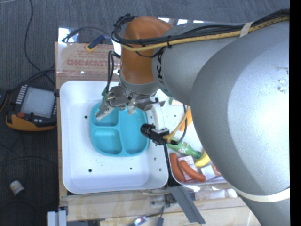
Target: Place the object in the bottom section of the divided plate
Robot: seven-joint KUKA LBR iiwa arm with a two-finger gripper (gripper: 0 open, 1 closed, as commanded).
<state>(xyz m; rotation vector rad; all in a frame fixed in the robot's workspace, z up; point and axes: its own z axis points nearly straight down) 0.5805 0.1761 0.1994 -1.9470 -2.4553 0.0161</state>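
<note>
Reaching in from the right, the grey arm (225,88) with its orange band (141,36) hangs over the left bin (75,173).

- Gripper (116,108): above the far edge of the divided plate. Two fingers splay outward, one toward the plate's far left corner, one toward the middle of its far edge. The gap between them looks bare, so the tool reads as released, grasping nothing.
- Divided plate (120,138): turquoise, three sections, lying flat in the left bin toward its right wall. The two near sections show bare turquoise; the far section is partly hidden by the gripper.
- Right bin (175,179): largely covered by the arm. In its near left corner lie the toy foods, any of which may be the task's object; which one is meant cannot be told. 
  - Hot dog pieces (186,169): red-orange, side by side, nearest.
  - Green item (186,149): just beyond them.
  - Yellow item (203,160): banana-like, to the right of them, partly under the arm.
- Cardboard box (84,62): printed, beyond the left bin.
- Handheld pendant (33,107): with screen, on the dark carpet to the left of the bench.
</note>
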